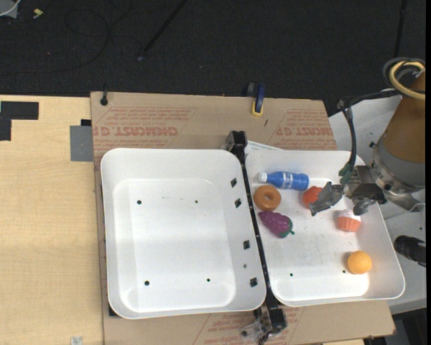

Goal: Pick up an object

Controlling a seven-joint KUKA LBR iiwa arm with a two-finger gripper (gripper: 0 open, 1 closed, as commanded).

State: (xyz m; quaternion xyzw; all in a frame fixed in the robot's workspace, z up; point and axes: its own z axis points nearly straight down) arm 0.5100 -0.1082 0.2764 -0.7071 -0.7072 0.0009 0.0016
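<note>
Presently, operator, your right-hand bin (388, 293) is carrying these items: a red object (312, 194), lying partly under the gripper (343, 198); an orange ring (267, 197) at its 9 o'clock; a blue bottle (286, 180) at its 10 o'clock; a purple grape-like piece (276, 223) at its 8 o'clock; a pink-orange piece (348, 223) at its 4 o'clock; an orange ball (359, 262) at its 5 o'clock. You are seeing the gripper hanging spread apart, grasping nothing. The left-hand bin (115, 192) is sitting alongside.
</note>
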